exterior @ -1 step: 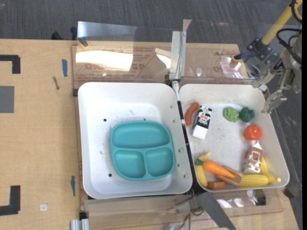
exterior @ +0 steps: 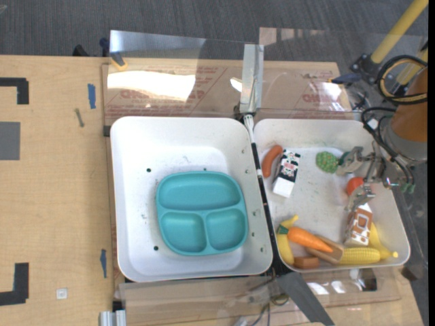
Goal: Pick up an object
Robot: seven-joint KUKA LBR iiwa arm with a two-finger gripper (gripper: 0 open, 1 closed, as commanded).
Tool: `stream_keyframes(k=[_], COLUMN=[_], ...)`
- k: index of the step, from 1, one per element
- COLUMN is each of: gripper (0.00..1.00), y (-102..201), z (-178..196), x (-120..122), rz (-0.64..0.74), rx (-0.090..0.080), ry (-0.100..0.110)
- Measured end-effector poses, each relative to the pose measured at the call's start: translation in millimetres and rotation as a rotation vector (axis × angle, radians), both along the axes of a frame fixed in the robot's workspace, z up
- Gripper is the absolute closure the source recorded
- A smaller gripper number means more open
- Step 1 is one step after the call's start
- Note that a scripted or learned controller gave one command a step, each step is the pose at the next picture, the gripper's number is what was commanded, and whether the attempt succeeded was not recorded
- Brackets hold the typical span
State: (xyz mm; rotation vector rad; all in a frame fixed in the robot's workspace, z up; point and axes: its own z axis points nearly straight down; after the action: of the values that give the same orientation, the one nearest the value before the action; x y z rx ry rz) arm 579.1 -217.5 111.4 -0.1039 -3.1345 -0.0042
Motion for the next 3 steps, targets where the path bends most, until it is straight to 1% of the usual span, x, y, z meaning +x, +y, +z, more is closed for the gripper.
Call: stream_keyframes(k=[1, 2, 3], gripper=[0.0, 1.0, 1.0], y=[29, 30, 87], z=[-23, -9, -21], x=[-72, -67, -10], rz=[-0.086, -0.083, -0.183], rx=[-0.005, -0.009, -0.003], ry=[-0.016, -0.03, -0.02])
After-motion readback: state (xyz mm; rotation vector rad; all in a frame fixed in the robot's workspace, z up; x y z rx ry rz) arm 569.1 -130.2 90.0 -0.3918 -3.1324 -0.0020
